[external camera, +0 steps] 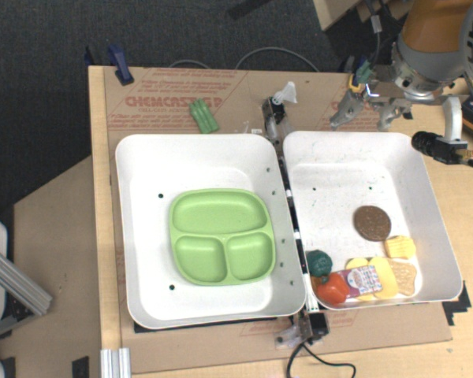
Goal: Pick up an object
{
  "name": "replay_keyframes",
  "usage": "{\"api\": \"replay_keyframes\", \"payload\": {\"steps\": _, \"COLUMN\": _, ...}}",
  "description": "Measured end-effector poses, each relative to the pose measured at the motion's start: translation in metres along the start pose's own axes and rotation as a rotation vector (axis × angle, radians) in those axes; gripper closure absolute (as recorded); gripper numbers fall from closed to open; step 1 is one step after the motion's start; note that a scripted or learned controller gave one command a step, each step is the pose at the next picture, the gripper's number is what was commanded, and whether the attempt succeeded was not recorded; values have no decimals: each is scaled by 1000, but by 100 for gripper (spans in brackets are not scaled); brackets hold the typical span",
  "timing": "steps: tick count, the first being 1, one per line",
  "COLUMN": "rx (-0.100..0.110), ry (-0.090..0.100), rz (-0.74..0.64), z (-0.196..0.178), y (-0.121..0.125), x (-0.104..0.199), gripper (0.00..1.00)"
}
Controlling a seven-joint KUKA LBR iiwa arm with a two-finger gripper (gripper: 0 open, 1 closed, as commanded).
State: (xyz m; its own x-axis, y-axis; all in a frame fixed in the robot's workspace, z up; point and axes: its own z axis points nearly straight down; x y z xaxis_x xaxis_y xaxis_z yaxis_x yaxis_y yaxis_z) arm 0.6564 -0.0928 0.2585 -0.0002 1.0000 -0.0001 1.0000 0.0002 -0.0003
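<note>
Objects (368,276) clustered in right bin (331,164) corner, overlapping; tool (370,110) spread wide, grasping nothing.

A pale green divided plate (221,236) lies in the white left bin (142,211). The white right bin (339,164), faintly speckled, holds a brown disc (373,222), yellow pieces (400,248), a red item (332,290) and a dark green one (319,262).

Premises: a robotics laboratory test station. Evidence: an industrial arm (437,22) with orange band mounted at a tabletop (102,211) surfaced in printed cardboard; two white bins (142,235) clamped side by side; loose cabling (315,357) along the front edge; dark carpet (39,69) beyond; toy food items (370,278) and a green divided tray (221,236) serving as test objects.
</note>
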Motion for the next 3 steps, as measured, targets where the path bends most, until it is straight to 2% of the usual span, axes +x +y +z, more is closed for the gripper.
{"api": "replay_keyframes", "payload": {"steps": 1, "rx": 9, "ry": 0, "rz": 5, "z": 99, "y": -33, "x": -57, "gripper": 0}}
{"api": "replay_keyframes", "payload": {"steps": 2, "rx": 8, "ry": 2, "rz": 3, "z": 179, "y": -57, "x": -89, "gripper": 0}}
{"api": "replay_keyframes", "payload": {"steps": 3, "rx": 7, "ry": 2, "rz": 4, "z": 174, "y": -121, "x": -98, "gripper": 0}}
